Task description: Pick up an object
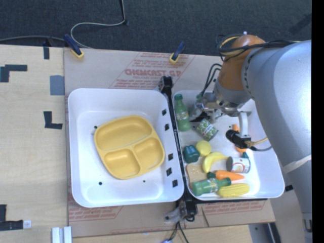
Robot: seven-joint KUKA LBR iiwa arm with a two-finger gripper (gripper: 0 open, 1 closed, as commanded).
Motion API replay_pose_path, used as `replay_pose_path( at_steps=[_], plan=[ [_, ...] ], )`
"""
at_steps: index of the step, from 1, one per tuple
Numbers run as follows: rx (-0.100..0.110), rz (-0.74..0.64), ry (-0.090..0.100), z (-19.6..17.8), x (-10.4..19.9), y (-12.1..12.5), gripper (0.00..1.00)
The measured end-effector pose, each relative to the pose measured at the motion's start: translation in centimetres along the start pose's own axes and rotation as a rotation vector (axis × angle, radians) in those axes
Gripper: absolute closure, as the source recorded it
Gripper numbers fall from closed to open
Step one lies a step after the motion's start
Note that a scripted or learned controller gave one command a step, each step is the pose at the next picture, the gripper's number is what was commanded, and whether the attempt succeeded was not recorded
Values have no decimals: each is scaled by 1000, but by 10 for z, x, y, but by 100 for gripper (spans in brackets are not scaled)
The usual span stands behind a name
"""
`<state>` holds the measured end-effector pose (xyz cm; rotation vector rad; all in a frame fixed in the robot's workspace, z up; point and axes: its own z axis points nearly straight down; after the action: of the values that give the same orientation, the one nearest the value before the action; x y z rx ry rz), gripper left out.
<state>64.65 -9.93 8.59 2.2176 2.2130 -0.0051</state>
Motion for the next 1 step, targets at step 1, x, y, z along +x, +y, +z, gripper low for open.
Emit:
replay_pose_path(
  at_steps=[1],
  plan=[
    [8, -1, 5, -9, 2, -1, 100]
  ],
)
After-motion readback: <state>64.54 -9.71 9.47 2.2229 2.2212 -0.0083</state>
